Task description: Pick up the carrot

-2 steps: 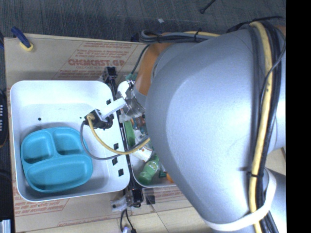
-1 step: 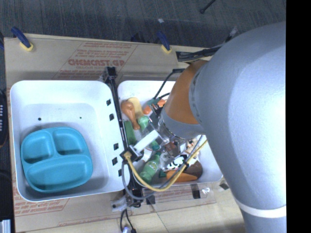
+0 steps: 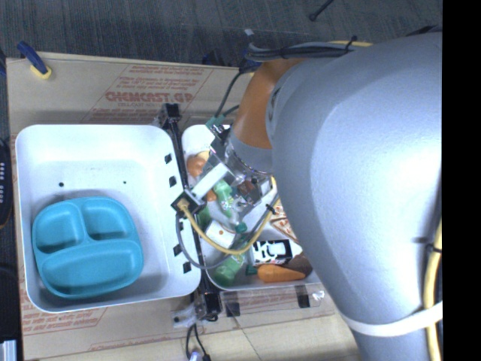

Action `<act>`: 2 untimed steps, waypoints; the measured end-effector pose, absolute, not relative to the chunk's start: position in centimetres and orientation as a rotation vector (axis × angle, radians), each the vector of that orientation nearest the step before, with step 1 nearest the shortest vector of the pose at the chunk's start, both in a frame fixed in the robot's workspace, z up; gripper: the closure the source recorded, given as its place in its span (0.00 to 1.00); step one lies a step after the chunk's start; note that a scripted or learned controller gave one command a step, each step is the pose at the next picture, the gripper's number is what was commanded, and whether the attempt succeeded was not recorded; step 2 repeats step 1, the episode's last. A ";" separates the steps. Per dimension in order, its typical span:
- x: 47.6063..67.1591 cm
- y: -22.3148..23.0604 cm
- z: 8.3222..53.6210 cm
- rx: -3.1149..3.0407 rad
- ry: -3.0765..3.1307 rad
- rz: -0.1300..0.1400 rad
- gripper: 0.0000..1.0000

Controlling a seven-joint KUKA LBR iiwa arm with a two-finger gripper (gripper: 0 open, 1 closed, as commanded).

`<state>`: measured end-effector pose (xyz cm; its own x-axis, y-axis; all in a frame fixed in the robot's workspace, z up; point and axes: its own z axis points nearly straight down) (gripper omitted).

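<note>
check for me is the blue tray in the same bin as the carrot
No, the blue tray lies in the left bin, while the carrot lies in the right bin under the arm.

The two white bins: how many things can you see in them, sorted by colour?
Counting what the arm leaves visible; more may lie under it.
Blue: 1, the divided tray in the left bin.
Orange: 1, the carrot at the near edge of the right bin.
Black and white: 1, a small printed item beside the carrot.
Total: 3
</note>
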<state>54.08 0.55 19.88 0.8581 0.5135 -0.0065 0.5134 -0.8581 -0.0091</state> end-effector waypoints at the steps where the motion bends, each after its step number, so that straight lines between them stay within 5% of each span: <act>1: 54.4 2.4 19.1 -3.123 -0.338 0.013 0.00; 2: 54.4 2.4 19.1 -3.123 -0.338 0.013 0.00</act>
